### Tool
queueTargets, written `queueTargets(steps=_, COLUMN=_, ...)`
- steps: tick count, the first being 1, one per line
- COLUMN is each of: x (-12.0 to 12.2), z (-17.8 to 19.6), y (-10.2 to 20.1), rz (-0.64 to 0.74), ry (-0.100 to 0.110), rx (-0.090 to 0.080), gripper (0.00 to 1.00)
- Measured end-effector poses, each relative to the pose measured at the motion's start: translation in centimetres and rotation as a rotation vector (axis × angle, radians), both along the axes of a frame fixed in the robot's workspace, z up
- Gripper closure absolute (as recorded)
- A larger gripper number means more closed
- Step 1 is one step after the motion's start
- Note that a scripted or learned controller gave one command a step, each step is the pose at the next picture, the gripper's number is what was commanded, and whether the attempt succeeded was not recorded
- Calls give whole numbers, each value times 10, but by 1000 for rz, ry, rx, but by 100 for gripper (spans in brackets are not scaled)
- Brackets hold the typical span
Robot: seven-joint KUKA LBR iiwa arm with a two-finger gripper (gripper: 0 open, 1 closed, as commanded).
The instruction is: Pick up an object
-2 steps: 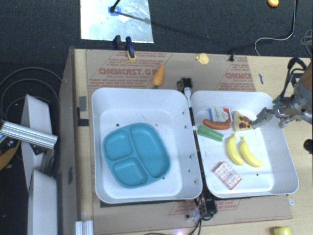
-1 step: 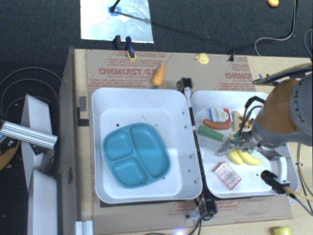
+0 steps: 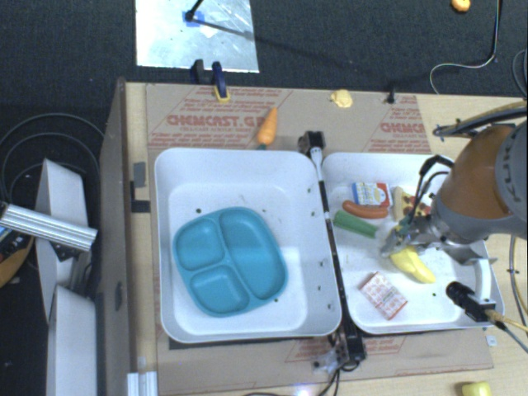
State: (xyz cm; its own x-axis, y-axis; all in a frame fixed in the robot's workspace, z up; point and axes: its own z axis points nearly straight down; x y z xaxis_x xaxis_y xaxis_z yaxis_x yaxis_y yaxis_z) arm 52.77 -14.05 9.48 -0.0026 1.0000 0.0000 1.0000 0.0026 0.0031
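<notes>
Yellow banana-shaped plastic toy lies on the floor of the right white bin, directly under the gripper, and it looks like your likeliest target. You cannot tell from this angle how the gripper is set, or whether it touches the toy, because the grey wrist and orange band cover it. Judge the pick as not yet done: the toy rests flat on the bin floor, nothing is lifted, and the closing and raising are left to do.

Just toward the camera from the gripper lies a small flat packet with a red and white pattern, probably card or foil, thin and hard to pinch. Just left of the gripper sits a smooth green cylinder, touching or nearly touching a glossy red sausage-shaped piece beyond it. Behind those stands a small printed carton in blue, white and red.

Well to the left, in the other white bin, rests a matte blue plastic plate with three compartments. Farther off, on the cardboard past the bins, lies an orange carrot-shaped toy.
</notes>
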Motion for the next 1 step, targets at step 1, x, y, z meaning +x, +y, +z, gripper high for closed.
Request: queueTargets(steps=1, x=50, z=96, y=109, rz=14, ry=-11, rx=4, gripper=100)
